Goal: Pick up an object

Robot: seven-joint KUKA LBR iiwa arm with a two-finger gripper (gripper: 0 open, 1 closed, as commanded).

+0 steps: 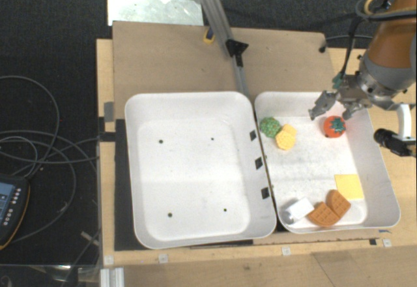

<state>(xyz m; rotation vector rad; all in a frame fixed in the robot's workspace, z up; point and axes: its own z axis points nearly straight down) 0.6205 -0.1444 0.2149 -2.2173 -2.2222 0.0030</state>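
End effector [335, 108] spread open above tomato [334, 126], near bin's rim [306, 94].

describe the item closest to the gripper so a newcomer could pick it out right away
Start at the right-hand bin, the one holding the objects, and go to its far right corner, just below the gripper. There sits a small red tomato-like toy with a green top. It is the only red, round piece; its neighbours are green, yellow and tan.
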